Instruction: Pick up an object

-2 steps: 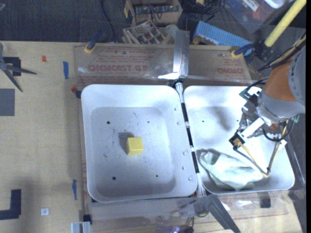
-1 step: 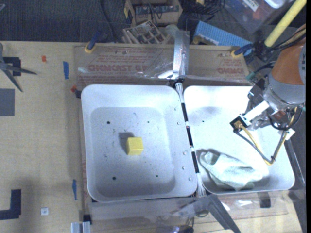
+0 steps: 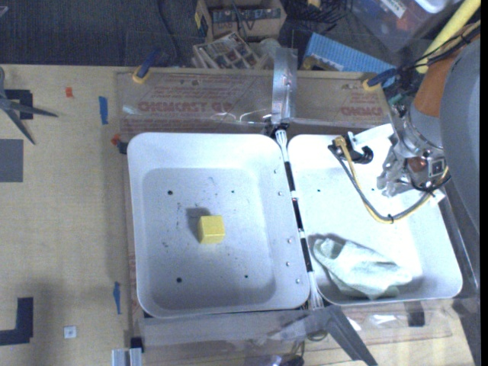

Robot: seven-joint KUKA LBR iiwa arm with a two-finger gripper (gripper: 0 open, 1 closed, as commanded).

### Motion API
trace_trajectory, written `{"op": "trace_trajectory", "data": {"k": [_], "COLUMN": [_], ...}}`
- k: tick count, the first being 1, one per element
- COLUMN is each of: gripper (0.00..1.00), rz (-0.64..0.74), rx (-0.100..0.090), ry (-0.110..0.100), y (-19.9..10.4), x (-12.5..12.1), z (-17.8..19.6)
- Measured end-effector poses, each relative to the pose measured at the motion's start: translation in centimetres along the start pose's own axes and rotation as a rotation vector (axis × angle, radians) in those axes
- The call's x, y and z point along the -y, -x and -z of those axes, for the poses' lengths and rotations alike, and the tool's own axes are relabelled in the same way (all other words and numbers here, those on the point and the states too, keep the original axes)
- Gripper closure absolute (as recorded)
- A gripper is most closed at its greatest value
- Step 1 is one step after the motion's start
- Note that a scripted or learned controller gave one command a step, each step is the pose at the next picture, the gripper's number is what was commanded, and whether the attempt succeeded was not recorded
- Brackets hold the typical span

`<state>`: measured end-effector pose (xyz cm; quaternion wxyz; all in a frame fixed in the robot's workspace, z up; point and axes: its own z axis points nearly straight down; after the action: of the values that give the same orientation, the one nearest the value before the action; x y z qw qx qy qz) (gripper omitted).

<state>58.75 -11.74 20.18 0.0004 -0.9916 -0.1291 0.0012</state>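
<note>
Camera view: arm over right bin, nothing gripped.
The arm [image 3: 457, 90] hangs its gripper [image 3: 396, 183] above the right bin [image 3: 335, 227]; finger state cannot be told. Crumpled cloth [image 3: 358, 265] lies near; yellow block [image 3: 212, 229] sits in the left bin [image 3: 152, 204].

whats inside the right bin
A crumpled pale cloth lies near the front of the right bin, with the gripper and its yellow cable above the back. Anything under the cloth is hidden.
</note>
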Motion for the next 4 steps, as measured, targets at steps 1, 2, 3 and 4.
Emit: {"op": "trace_trajectory", "data": {"k": [1,2,3,4], "gripper": [1.0,1.0,1.0,1.0], "rz": [-0.056,-0.063,0.118,-0.01], "rx": [0.002,-0.007,-0.002,0.0], "ry": [-0.003,0.002,0.001,0.001], "y": [5.0,11.7,12.6,13.1], "x": [0.5,-2.4,-5.5,-7.4], "z": [-0.1,-11.4,-6.1,-7.3]}}
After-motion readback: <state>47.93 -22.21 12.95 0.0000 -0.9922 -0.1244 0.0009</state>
